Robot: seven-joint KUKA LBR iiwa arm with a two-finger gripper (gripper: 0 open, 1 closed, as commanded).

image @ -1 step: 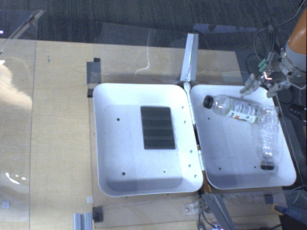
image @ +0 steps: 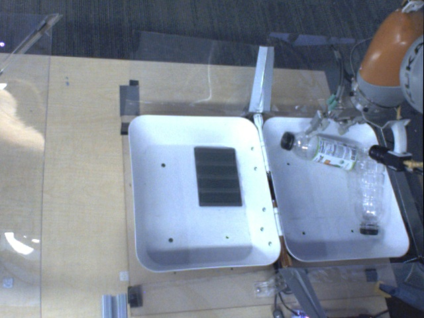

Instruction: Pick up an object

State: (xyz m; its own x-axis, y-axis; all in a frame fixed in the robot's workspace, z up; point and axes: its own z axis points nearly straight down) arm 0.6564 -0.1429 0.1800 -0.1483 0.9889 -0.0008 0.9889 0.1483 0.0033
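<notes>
Two shallow white bins on a pale wooden worktop (image: 79,197).
Left bin (image: 152,244): flat black ribbed rectangular pad (image: 218,176). Right bin (image: 324,240): labelled clear plastic bottle, black cap (image: 322,148); second clear bottle (image: 370,197). Claw (image: 338,111) above far rim, state unreadable.

Both white bins (image: 152,197) look like smooth, faintly glossy plastic — the two bottles (image: 321,148) clear, shiny plastic; the dark slab (image: 217,176) is matt and ribbed, the bench (image: 79,177) pale wood

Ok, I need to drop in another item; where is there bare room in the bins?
Left bin: all around the dark block. Right bin: its near-left floor, below the labelled bottle. Crowded along its far and right sides, with the clear bottle.
</notes>
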